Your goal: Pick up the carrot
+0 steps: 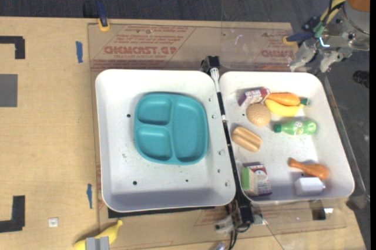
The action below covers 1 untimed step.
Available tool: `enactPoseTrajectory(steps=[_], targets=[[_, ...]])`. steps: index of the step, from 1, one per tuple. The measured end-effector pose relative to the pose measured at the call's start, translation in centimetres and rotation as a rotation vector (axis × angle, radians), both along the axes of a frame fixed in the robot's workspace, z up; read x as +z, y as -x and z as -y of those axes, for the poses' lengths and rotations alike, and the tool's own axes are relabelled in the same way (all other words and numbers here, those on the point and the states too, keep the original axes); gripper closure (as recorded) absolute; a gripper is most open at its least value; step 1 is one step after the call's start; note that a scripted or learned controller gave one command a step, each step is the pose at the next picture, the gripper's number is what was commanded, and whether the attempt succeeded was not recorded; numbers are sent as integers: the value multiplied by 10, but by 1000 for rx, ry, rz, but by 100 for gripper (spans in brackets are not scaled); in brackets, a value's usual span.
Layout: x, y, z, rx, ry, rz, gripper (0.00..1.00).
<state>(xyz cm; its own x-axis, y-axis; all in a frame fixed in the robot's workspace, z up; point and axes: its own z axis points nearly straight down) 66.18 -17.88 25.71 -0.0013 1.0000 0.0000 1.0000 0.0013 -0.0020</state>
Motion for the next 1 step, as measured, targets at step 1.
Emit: enactPoseTrajectory(steps=[1], targets=[[-131,-10,-2,182,7,18,0]])
